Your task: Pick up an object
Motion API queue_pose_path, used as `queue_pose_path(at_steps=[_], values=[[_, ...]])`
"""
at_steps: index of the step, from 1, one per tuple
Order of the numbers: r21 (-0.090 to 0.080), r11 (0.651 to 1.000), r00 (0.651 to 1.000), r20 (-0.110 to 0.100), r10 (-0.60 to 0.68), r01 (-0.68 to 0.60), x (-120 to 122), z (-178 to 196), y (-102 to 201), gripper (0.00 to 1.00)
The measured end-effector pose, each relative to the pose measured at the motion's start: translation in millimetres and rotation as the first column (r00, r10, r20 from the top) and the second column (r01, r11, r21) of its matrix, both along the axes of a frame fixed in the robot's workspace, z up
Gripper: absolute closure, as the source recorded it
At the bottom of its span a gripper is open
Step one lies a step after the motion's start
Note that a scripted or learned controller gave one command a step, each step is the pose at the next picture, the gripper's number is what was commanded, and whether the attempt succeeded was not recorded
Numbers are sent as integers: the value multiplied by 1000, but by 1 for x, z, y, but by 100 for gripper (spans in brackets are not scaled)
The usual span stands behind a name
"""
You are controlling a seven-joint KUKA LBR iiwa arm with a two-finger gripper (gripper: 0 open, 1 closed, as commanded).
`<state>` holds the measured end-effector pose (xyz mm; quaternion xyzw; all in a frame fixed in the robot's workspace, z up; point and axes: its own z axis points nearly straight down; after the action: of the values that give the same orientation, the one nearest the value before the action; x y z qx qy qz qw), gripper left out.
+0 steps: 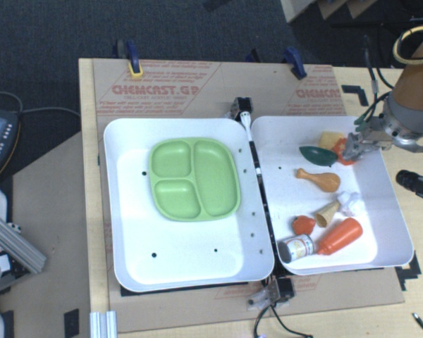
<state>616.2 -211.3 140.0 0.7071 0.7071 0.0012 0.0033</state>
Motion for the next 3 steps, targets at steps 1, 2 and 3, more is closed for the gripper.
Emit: queue_pose_path(at_steps=[1, 2, 3], values=[[-1, 1000, 1000, 3, 1, -1, 7, 64, 1, 100], [0, 1000, 1000, 0, 1, -1, 9, 87, 0, 100], [6, 1000, 1000, -8, 6, -6, 11, 80, 62, 100]])
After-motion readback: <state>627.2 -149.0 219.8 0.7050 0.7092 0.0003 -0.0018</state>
